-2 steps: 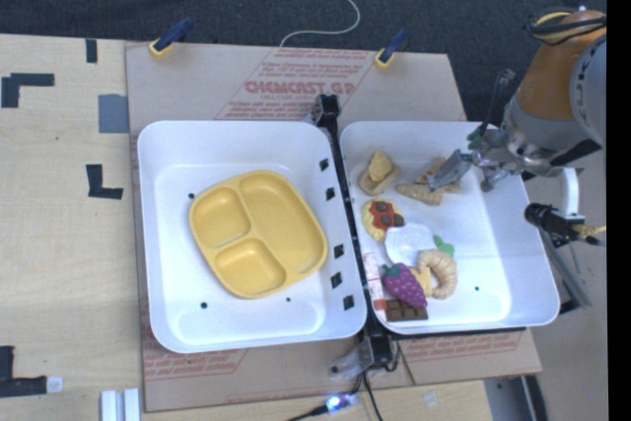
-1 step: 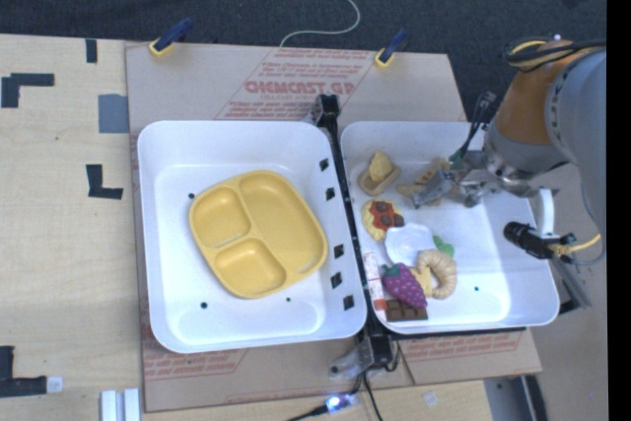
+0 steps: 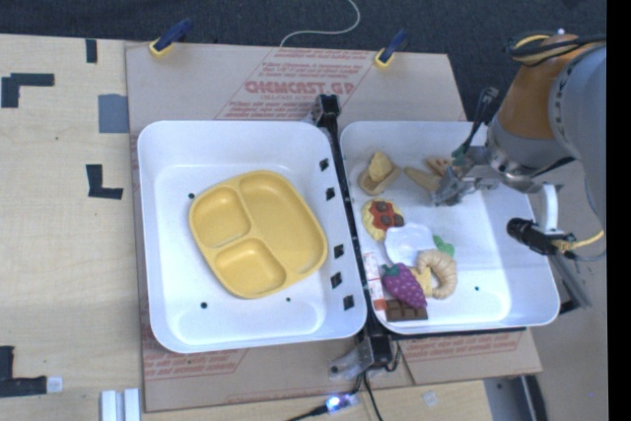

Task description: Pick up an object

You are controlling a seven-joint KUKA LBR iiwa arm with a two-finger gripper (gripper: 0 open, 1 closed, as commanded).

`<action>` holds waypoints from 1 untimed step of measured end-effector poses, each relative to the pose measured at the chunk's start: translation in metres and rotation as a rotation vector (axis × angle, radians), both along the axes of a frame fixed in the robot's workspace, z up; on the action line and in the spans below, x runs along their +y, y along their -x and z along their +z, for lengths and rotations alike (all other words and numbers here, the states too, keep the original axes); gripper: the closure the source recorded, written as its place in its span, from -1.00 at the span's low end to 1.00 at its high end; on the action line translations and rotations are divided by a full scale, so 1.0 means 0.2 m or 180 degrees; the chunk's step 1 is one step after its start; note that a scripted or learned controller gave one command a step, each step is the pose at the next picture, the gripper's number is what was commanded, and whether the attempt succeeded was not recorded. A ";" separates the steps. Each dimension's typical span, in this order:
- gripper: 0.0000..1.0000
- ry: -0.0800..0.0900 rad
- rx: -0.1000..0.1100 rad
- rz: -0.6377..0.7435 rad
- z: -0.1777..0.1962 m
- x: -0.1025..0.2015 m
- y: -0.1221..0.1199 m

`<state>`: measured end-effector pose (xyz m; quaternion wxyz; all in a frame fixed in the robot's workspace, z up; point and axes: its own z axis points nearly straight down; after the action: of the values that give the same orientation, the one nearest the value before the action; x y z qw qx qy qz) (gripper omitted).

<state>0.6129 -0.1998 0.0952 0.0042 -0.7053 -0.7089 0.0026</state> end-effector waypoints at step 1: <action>1.00 0.0005 -0.0027 -0.0010 0.20 0.01 -0.01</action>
<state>0.6139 -0.1972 0.1347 0.0007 -0.7064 -0.7078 0.0002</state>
